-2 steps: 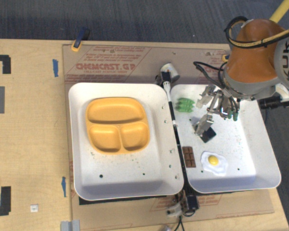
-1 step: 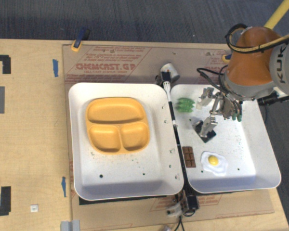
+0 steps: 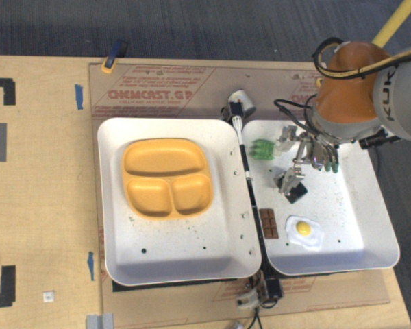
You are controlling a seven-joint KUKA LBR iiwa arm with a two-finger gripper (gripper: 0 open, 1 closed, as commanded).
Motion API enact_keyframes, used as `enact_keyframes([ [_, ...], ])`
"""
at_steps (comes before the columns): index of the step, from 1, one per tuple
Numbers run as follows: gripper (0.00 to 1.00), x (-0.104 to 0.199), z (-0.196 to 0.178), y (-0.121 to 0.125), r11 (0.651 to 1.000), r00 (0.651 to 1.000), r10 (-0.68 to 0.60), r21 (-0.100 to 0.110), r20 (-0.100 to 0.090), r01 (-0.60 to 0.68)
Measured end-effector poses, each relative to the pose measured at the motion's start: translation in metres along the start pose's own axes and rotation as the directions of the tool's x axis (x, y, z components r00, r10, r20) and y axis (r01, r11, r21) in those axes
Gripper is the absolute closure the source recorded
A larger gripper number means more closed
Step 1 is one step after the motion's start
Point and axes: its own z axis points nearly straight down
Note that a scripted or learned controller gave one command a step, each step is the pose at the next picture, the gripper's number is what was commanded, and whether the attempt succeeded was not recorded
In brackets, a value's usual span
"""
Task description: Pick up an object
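My gripper (image 3: pixel 290 179) hangs over the upper middle of the right bin (image 3: pixel 356 252), below the orange wrist band. A small black object (image 3: pixel 296 192) lies right at its tip; whether it is held cannot be made out. A green toy (image 3: pixel 262 149) sits to the gripper's left, near the bin's top-left corner. Further down, a brown chocolate bar (image 3: pixel 268 223) lies by the left wall. Beside the bar, a fried egg toy (image 3: pixel 304 232) rests toward the front.
The left bin (image 3: pixel 116 252) holds a yellow divided plate (image 3: pixel 168 177). A black-and-white tool (image 3: pixel 238 108) lies along the ridge between the bins. The arm's cables (image 3: pixel 298 125) trail over the right bin's back edge.
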Motion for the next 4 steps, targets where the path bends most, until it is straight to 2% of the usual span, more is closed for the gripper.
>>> enact_keyframes([
  [1,0.00,0.083,-0.002,-0.021,0.980,0.980,0.199,0.001,-0.003,-0.199],
  [2,0.00,-0.008,0.024,-0.013,1.000,1.000,-0.009,0.000,0.002,0.009],
  [3,0.00,0.027,-0.022,0.002,1.000,1.000,0.031,0.000,-0.002,-0.031],
  [4,0.00,0.108,0.023,-0.030,0.999,0.999,0.045,0.001,-0.003,-0.045],
])
